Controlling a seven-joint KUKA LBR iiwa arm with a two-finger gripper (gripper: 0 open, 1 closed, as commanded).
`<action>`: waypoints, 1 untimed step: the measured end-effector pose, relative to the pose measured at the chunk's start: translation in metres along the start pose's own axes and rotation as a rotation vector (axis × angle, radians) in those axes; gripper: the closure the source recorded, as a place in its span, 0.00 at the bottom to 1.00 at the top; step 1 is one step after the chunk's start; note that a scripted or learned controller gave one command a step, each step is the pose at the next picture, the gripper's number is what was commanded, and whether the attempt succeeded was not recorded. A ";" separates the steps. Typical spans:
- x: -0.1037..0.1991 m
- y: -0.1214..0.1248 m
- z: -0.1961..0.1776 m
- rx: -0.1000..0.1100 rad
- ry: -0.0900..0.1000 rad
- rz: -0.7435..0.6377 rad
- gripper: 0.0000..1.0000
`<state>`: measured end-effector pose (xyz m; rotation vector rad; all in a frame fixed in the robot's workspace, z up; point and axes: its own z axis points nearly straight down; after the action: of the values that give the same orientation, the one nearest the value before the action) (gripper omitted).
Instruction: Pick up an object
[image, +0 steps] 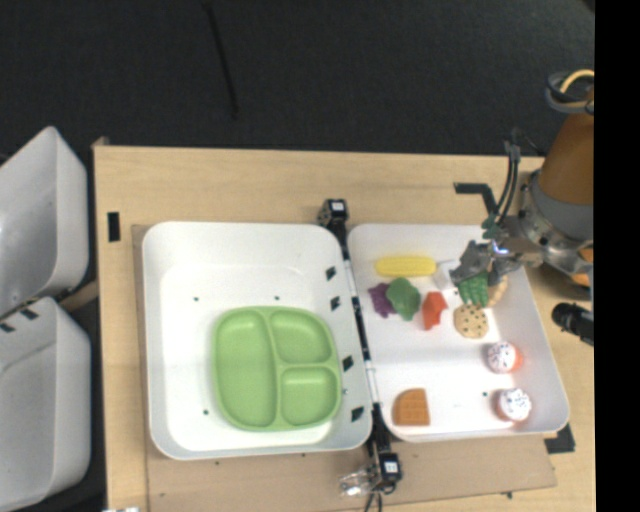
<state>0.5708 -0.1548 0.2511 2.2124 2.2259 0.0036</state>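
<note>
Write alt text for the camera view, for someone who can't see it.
A gripper hangs over the far side of the right bin, just above a green toy among scattered toy foods including corn and a cookie. The left bin holds a green divided plate.

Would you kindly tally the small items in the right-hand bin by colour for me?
Yellow: 1, corn
Green: 2, broccoli, piece under gripper
Purple: 1, grapes
Red: 1, red piece
Tan or brown: 2, cookie, toast
White-pink: 2, rounds
Total: 9
</note>
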 end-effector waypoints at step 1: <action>0.043 0.025 -0.005 0.001 0.001 -0.001 1.00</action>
<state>0.5960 -0.1121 0.2563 2.2125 2.2276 0.0039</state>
